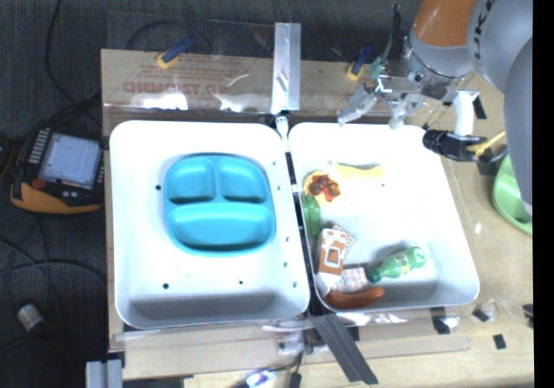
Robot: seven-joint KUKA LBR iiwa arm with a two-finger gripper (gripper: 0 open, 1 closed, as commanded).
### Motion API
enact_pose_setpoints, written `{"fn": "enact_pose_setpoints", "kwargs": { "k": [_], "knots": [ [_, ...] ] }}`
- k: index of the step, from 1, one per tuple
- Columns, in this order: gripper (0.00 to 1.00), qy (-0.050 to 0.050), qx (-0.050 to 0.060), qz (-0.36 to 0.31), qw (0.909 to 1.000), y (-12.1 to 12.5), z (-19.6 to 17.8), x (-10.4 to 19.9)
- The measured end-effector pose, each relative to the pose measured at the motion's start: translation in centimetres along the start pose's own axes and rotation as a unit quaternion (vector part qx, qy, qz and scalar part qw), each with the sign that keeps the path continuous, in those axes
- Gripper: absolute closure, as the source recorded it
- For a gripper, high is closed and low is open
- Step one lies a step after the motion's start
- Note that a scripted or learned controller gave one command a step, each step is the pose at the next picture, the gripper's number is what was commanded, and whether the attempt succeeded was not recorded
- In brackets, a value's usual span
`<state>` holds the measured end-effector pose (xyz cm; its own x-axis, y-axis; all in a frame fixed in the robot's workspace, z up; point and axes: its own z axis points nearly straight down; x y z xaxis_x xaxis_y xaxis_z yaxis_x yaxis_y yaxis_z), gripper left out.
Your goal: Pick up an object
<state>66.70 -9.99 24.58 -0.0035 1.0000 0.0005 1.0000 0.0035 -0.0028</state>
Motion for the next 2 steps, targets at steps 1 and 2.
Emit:
{"fn": "enact_pose_setpoints", "kwargs": {
  "k": [1, 2],
  "knots": [
    [0.0, 0.001, 0.0, -0.114, 0.9935, -7.8, 13.2, 0.3],
    [0.0, -0.001, -0.005, -0.115, 0.9934, -2.4, 15.6, -0.3]
  ]
}}
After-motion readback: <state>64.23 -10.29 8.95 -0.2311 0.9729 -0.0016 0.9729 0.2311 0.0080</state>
